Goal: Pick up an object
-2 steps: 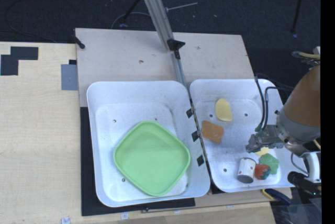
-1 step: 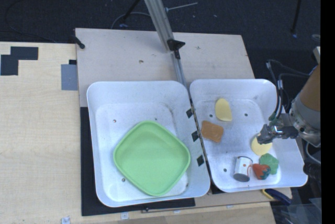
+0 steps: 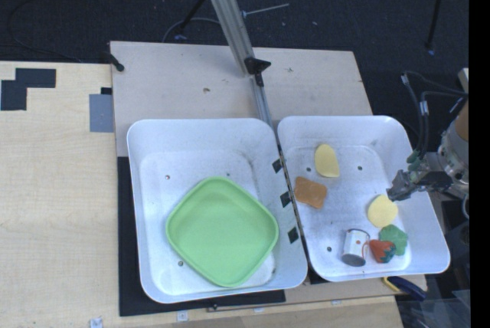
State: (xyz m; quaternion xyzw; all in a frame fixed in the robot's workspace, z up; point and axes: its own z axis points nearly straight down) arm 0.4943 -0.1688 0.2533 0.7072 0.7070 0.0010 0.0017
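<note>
The right bin (image 3: 360, 131) holds a pale yellow oval piece (image 3: 327, 161), an orange-brown block (image 3: 310, 192), a round yellow piece (image 3: 381, 211), a small grey and white can (image 3: 354, 247) lying on its side, and a red and green toy (image 3: 389, 243). My gripper (image 3: 401, 191) comes in over the bin's right rim and hangs just above and to the right of the round yellow piece. Nothing shows between its tips.
The left bin (image 3: 153, 142) holds a large light green square plate (image 3: 222, 231). A slanted aluminium bar (image 3: 233, 16) rises behind the bins. Cables lie on the dark floor at the back and right.
</note>
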